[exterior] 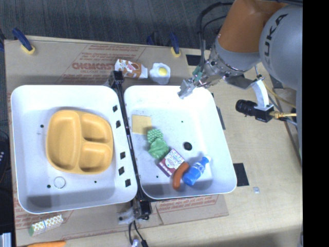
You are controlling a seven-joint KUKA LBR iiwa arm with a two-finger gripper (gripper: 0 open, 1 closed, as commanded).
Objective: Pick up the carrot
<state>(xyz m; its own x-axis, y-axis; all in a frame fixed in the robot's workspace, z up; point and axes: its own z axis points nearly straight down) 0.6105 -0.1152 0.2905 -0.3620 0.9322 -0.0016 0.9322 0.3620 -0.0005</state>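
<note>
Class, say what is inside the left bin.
The left bin holds one yellow three-part tray. The tray covers the middle of the bin's floor, so whatever may lie beneath it cannot be seen.

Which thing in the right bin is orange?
The carrot, between the maroon packet and the blue bottle; the other things are yellow, green or black.

Looks like a robotics lab: grey-and-orange industrial arm [277, 30] above a pale tabletop [262, 189], 2 shallow white bins [31, 189] side by side on printed cardboard [87, 60] pinned down with blue clamps [23, 41], grey carpet [103, 9] beyond.
</note>
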